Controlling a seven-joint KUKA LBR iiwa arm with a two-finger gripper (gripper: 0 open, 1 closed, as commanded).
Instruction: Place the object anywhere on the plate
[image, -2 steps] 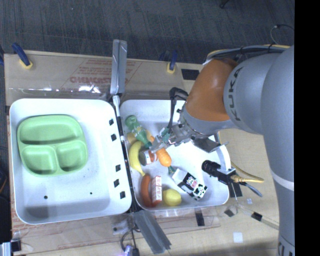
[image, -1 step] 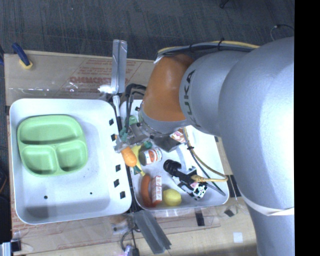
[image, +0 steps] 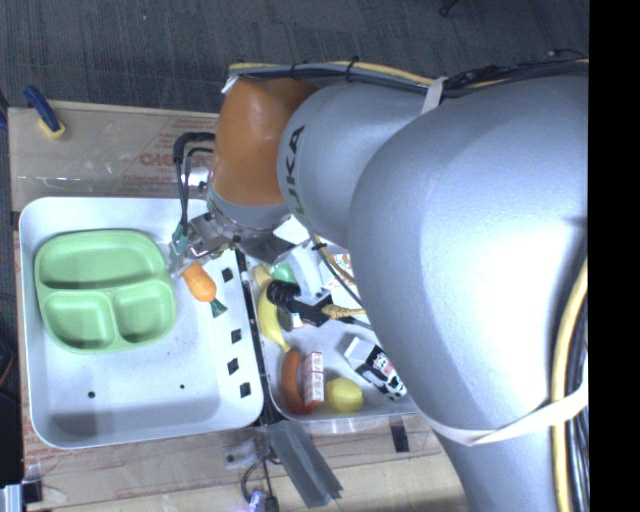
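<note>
Small orange plastic carrot with green top hangs just below the gripper, beside the pale green 3-compartment plate; whether the gripper clasps it cannot be told. The plate lies in the left white bin. The right white bin holds a yellow banana, a lemon and other items. Both bins sit on a wooden bench.

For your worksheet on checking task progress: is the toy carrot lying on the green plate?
No. The toy carrot is beside the green plate, off its right rim, over the white bin's floor.
</note>
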